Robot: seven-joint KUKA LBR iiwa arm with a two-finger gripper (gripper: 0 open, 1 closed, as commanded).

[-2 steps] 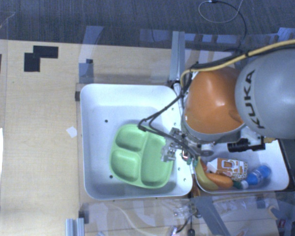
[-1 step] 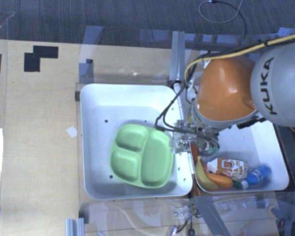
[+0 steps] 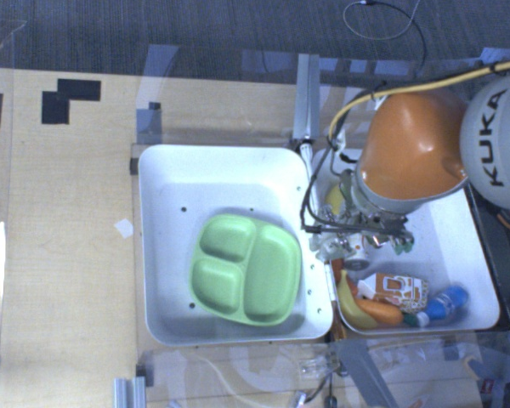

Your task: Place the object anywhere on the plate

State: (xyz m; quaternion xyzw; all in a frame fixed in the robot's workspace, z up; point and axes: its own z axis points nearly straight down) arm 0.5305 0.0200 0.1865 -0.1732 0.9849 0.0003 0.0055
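A pale green plate (image 3: 248, 269) lies in a white bin (image 3: 166, 185); orange-banded grey arm (image 3: 425, 143).

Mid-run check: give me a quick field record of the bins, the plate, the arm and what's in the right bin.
plate: green, three compartments, nothing on it
left bin: holds the plate
right bin: banana, carrot, carton, bottle at its near end
arm: over the right bin
gripper: low over the right bin's left side, beyond the items
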